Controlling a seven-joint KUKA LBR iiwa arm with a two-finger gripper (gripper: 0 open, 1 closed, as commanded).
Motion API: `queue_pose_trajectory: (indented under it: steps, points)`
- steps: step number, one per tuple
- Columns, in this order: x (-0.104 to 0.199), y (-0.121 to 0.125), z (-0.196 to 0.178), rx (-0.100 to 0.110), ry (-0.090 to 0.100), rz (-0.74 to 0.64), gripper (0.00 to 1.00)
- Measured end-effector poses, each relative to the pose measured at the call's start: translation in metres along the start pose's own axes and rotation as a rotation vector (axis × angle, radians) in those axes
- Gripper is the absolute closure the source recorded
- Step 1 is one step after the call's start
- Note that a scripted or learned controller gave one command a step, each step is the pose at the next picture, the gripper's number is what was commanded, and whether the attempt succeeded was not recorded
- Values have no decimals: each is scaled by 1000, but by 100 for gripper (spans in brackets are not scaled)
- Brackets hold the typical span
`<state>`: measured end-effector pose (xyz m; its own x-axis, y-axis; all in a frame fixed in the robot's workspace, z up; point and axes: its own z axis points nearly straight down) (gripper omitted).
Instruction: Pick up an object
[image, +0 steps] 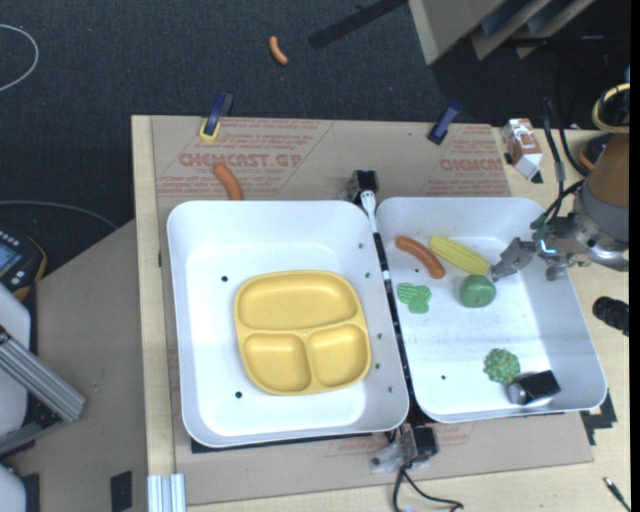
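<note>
The right bin holds an orange sausage, a yellow corn cob, a round green fruit, a small green leafy piece and a green-yellow broccoli floret. My gripper hangs over the bin's upper right part, just right of the corn and the green fruit. It is open, its fingers are spread, and one fingertip is close to the fruit. Nothing is between the fingers.
A black and silver object lies at the right bin's front edge. The left bin holds a yellow divided tray. Another orange sausage lies on the cardboard behind the left bin. Blue clamps hold the board's far edge.
</note>
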<state>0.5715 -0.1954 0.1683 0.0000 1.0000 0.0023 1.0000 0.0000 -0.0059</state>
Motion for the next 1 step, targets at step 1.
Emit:
queue_pose_trajectory:
  steps: [1]
  points:
    - [-3,0,41,-5,0,1,0]
